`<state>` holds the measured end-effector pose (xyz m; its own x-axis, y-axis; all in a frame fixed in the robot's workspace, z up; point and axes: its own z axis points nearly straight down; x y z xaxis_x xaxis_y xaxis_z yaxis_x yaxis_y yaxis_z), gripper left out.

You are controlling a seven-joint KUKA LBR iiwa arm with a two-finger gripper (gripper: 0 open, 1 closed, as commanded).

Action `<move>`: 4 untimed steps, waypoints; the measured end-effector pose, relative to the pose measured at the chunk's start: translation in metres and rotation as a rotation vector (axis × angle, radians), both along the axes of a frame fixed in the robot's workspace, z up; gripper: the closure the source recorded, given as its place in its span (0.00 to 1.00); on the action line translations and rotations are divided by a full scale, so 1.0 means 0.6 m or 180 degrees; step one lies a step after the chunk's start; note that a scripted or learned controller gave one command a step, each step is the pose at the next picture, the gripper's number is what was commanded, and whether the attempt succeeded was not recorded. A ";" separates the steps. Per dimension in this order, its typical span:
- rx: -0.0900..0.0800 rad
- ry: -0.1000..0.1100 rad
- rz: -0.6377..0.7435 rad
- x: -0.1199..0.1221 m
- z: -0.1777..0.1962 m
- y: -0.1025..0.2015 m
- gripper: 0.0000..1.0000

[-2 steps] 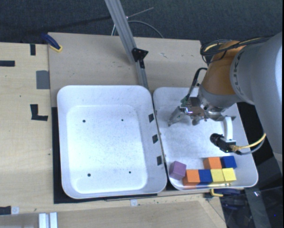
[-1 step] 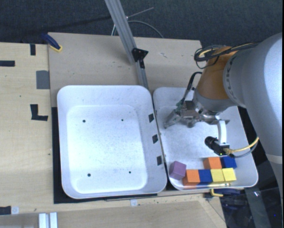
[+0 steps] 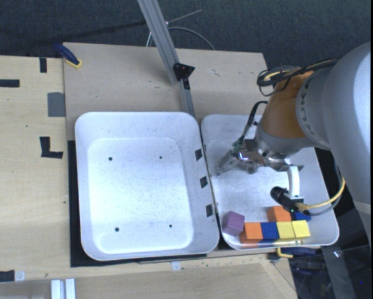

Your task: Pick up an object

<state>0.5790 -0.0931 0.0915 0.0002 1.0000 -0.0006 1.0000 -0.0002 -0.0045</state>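
Note:
Several small blocks lie along the front edge of the right bin (image 3: 227, 126): a purple block (image 3: 234, 222), an orange block (image 3: 253, 230), a blue block (image 3: 269, 230) and two yellow blocks (image 3: 286, 230). Another orange block (image 3: 278, 214) sits just behind that row. My gripper (image 3: 229, 161) hangs over the middle left of the right bin, near the wall between the bins. It is well behind the blocks and touches none of them. The grey arm with its orange band (image 3: 283, 114) reaches in from the right.
The left bin (image 3: 87, 126) stands beside the right one. A slanted metal pole (image 3: 164, 39) ends in a black clamp at the bins' back edge. A black and yellow cable (image 3: 311, 207) loops near the blocks.

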 end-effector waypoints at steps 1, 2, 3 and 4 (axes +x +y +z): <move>0.0003 0.0004 -0.0001 -0.058 0.000 0.006 0.00; 0.0002 -0.0006 -0.0002 -0.072 0.018 -0.020 0.00; 0.0007 -0.0030 0.0017 -0.103 0.174 0.072 0.00; -0.0012 -0.0024 -0.0009 0.012 0.166 -0.057 0.00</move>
